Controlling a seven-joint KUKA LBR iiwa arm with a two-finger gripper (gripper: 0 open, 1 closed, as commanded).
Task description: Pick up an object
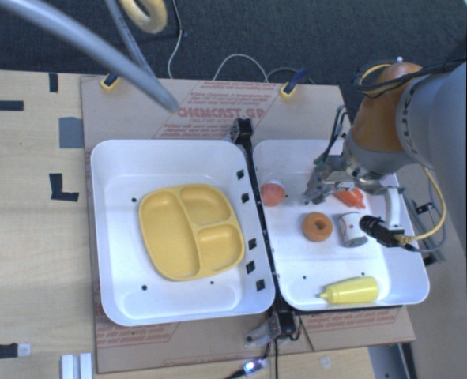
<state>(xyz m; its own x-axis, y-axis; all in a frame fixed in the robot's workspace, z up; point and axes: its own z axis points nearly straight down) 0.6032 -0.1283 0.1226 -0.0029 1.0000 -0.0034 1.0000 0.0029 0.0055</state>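
On your left, the left bin (pixel 114 172) holds a yellow divided tray (pixel 192 230), lying flat. Look right and the right bin (pixel 296 290) carries a small pink-orange cup (pixel 273 193) by the divider, a brown doughnut (pixel 318 227), a small grey can (pixel 351 229), an orange piece (pixel 350 198) and a yellow squeeze bottle (pixel 350 291) along the near wall. You'll find the gripper (pixel 322 189) low between cup and orange piece; whether it is clenched, you cannot tell

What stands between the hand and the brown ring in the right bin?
Nothing visible does. The hand hangs over bare bin floor just above the brown ring. The pink ball lies to one side, the small can to the other.
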